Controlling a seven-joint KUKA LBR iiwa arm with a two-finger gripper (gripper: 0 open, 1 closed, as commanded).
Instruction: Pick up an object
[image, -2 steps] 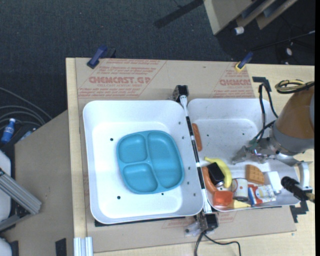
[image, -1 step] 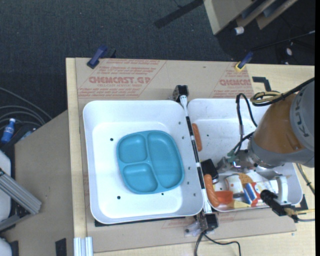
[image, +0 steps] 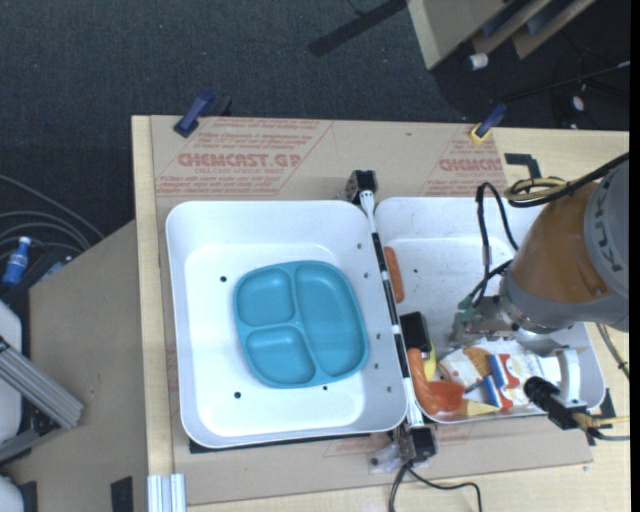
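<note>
White plastic meets your eye first on the left: the left bin (image: 190, 300) sits on the bench (image: 250, 160), and in it lies a blue divided plate (image: 298, 322), flat, with three compartments, around the bin's middle.

Move your eye right to the seam between the bins. Just past it, in the right bin (image: 430, 225), an orange sausage-shaped piece (image: 394, 274) lies along the left wall, towards the far side. Nearer to you along that same wall sits a small black block (image: 413, 331), and beside it the clutter starts: a red-orange rounded piece (image: 440, 395) in the near left corner, touching a heap of mixed items (image: 495, 378) with white, blue and orange parts that are too jumbled to tell apart.

Further right, the arm (image: 565, 260) comes in from the right edge, its orange band over the right bin and its grey wrist bent down towards the heap. The gripper (image: 470, 325) hangs just above the heap's far left edge. You cannot tell from here whether it is spread or closed, nor whether it grips anything.
</note>
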